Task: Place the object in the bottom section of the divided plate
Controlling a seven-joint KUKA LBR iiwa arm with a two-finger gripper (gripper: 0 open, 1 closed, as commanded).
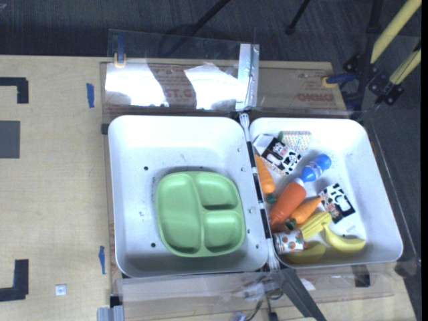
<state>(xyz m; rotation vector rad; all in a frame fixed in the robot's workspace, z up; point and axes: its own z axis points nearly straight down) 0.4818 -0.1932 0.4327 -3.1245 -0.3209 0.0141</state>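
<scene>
over on the left, the green divided plate [198, 212] lies flat in the middle of the left white bin [134, 139], and the toy food [304, 211] is piled in the right white bin [374, 172] beside it, with an orange carrot [287, 201] near the shared wall, a yellow banana [344, 241] in front and a blue bottle [314, 168] behind.

green divided plate [199, 212]; white bins [127, 179]; orange carrot [287, 202]; yellow banana [342, 240]; blue bottle [314, 168].
</scene>
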